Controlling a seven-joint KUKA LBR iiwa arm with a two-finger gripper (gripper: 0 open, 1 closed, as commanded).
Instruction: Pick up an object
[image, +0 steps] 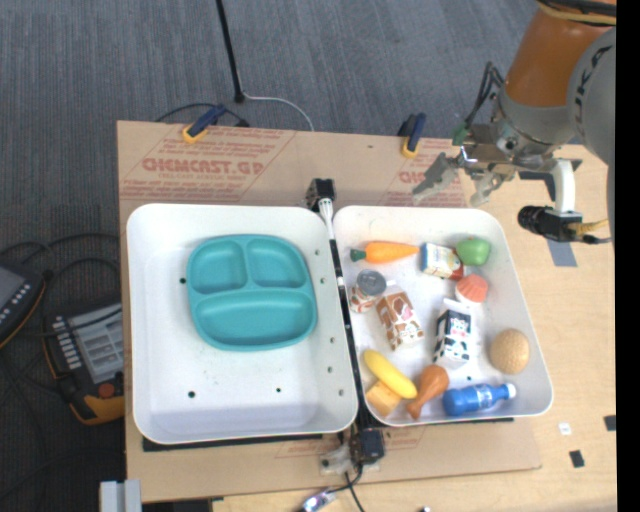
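The right bin is a shallow white plastic tray with rounded corners, and it carries a crowd of small toy foods. Along its far side lie an orange carrot with a tapered tip, a small printed carton, and a round glossy green pepper. Below these sit a grey round tin lid, a boxy brown-and-white carton, a reddish strawberry shape and a black-and-white cow-patterned milk carton. Nearer the front edge are a tan, rough-looking round bun, a curved smooth yellow banana, a brown drumstick and a blue bottle lying on its side.

The hand hangs above the far rim of this bin, over the brown cardboard-covered table, its two metal fingers spread apart with nothing between them. Above it rises the arm's orange band.

The left bin holds a teal divided plate with three smooth compartments.
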